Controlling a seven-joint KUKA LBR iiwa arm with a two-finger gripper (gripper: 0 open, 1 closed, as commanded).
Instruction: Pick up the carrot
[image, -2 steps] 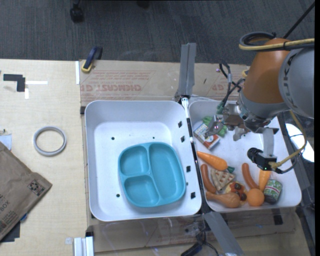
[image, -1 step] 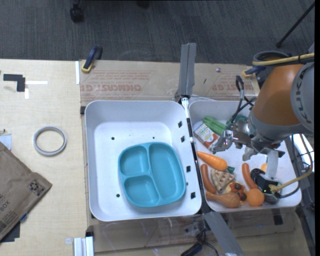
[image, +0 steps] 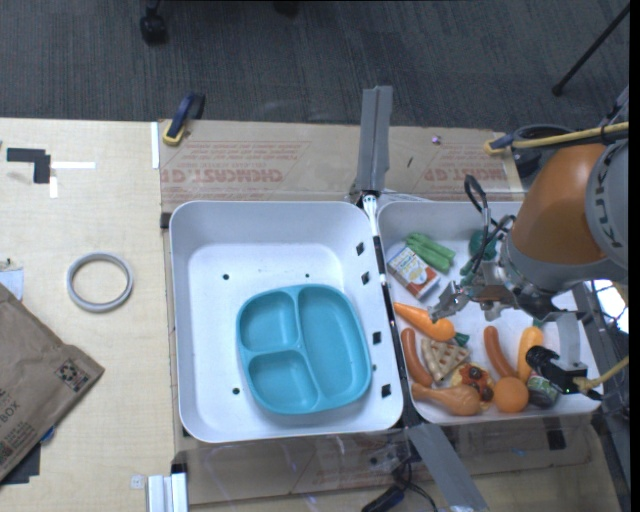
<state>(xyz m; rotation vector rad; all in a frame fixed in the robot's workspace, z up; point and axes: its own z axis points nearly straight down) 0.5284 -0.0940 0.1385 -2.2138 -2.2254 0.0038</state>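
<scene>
The tapered orange carrot (image: 424, 320) is lying in the right-hand shallow white bin (image: 452, 212), near that bin's nine o'clock wall, its thick end pointing toward four o'clock. The metal two-finger gripper (image: 450, 303) is hovering right at the carrot's thick end, and whether its tips are touching the carrot is hard to make out; its fingers are looking slightly apart with nothing clearly between them. The grey arm with its orange band (image: 565, 205) is reaching in from three o'clock, its bulk covering the bin's three o'clock side and hiding part of what is lying there. At six o'clock from the carrot a tan waffle-patterned piece (image: 443, 355), a reddish sausage (image: 413, 357) and a brown drumstick shape (image: 455, 399) are crowding together, partly overlapping. At twelve o'clock a small printed carton (image: 411, 270) and green pods (image: 432, 249) are resting. The left-hand white bin (image: 200, 300) is holding a teal three-compartment plate (image: 302, 347).
</scene>
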